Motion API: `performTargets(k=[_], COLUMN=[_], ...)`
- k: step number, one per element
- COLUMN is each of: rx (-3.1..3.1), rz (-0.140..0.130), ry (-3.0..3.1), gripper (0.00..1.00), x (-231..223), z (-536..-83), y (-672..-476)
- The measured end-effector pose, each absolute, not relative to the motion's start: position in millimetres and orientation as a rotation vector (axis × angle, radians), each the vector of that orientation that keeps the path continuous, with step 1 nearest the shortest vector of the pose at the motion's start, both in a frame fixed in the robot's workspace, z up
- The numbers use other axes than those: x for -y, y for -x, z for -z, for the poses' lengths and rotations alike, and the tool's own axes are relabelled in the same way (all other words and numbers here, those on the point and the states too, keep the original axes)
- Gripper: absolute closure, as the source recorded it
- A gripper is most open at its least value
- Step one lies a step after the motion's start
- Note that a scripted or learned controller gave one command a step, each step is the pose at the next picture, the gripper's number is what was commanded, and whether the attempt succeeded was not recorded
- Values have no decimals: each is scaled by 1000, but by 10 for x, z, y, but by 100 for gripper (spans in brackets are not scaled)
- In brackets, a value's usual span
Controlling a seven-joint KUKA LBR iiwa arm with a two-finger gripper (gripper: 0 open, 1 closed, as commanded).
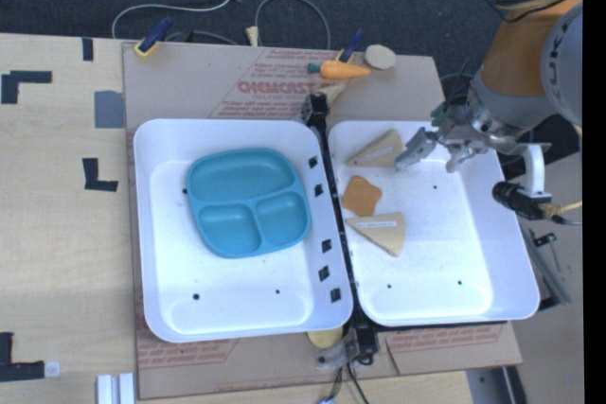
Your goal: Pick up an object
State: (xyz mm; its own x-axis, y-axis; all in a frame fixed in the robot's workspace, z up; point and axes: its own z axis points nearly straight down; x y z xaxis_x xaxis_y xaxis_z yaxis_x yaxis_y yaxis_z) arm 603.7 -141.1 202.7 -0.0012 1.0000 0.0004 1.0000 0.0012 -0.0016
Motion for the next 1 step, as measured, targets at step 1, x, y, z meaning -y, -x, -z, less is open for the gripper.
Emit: performTargets(k=[1], rx=[2231], rz=[1], ry=[2220], gripper=[0], x=[1008], z=[-801], y=[-6353])
